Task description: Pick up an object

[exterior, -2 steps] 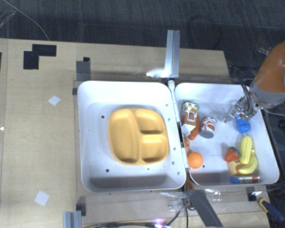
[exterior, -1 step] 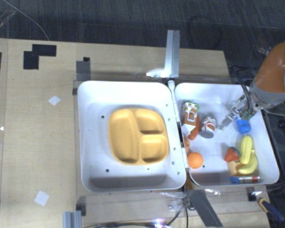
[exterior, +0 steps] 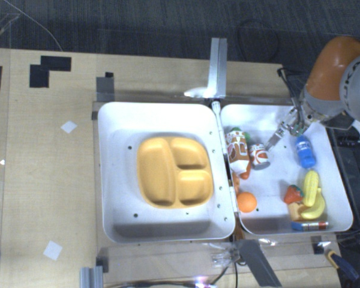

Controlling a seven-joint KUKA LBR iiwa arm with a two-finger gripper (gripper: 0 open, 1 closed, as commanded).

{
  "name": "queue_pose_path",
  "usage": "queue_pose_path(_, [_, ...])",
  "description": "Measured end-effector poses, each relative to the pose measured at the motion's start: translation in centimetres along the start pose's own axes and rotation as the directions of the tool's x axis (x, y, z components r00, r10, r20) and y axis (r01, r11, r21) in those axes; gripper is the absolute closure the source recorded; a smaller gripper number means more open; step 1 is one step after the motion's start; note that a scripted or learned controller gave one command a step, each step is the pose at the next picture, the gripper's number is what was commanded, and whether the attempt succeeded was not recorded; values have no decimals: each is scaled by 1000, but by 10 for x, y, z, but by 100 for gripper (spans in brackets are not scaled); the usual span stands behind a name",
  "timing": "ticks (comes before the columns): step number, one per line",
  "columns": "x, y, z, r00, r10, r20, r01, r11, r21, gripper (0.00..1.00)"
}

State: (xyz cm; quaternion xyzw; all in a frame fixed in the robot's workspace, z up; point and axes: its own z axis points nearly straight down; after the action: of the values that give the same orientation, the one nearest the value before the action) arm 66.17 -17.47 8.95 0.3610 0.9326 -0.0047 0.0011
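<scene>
My gripper (exterior: 278,136) hangs over the back of the right bin (exterior: 271,185), slanting down and to the left from the orange-banded wrist (exterior: 327,77). Just below and left of its tip lies a small white-and-orange round object (exterior: 260,156), and I see nothing held. A white-and-orange can (exterior: 237,147) lies against the bin's left wall. An orange ball (exterior: 247,202) sits near the front left. A blue bottle (exterior: 305,152) lies to the gripper's right. Yellow bananas (exterior: 312,194) and a red strawberry (exterior: 293,194) sit at the front right.
A yellow divided tray (exterior: 173,171) lies in the left bin (exterior: 108,161). A red-and-blue marker (exterior: 309,225) rests along the right bin's front wall. A metal post (exterior: 218,71) stands behind the divider between the bins.
</scene>
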Motion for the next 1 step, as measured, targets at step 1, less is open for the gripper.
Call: queue_pose_path(1, [50,43,0,999,-44,4,44,999,-13,0])
